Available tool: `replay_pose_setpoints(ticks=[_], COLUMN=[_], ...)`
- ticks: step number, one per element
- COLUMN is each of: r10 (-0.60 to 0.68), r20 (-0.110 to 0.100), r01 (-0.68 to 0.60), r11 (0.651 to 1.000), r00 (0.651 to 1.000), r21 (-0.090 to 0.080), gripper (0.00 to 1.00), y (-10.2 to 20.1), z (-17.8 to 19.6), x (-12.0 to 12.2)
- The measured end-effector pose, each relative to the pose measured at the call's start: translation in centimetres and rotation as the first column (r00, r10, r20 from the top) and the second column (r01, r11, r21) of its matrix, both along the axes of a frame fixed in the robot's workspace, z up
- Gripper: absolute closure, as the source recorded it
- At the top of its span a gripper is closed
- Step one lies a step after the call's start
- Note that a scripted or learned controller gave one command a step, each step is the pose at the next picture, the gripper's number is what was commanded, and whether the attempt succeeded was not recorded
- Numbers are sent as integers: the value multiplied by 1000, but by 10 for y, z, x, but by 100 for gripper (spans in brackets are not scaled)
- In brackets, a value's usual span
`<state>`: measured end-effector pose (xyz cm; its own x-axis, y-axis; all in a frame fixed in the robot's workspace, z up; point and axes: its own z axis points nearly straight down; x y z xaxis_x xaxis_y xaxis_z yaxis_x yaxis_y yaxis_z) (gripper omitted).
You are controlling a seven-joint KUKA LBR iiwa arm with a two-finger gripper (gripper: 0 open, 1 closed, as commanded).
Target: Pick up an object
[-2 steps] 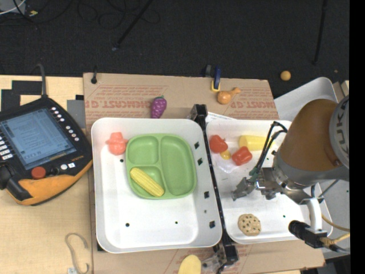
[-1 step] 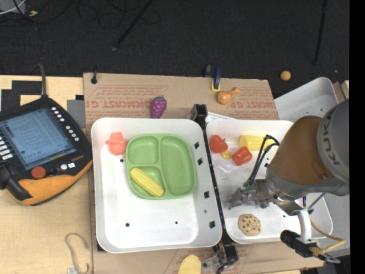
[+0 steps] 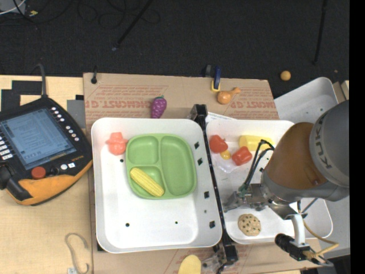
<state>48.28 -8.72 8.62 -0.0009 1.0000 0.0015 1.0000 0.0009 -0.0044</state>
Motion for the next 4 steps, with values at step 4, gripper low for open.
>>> replay_pose_setpoints(ticks=[4], r10=[-1], r20=[5], r01=[1], r11=[1000], r00=[1000], r21=[-1], gripper=[100], y=[-11], z=[143], x=[3])
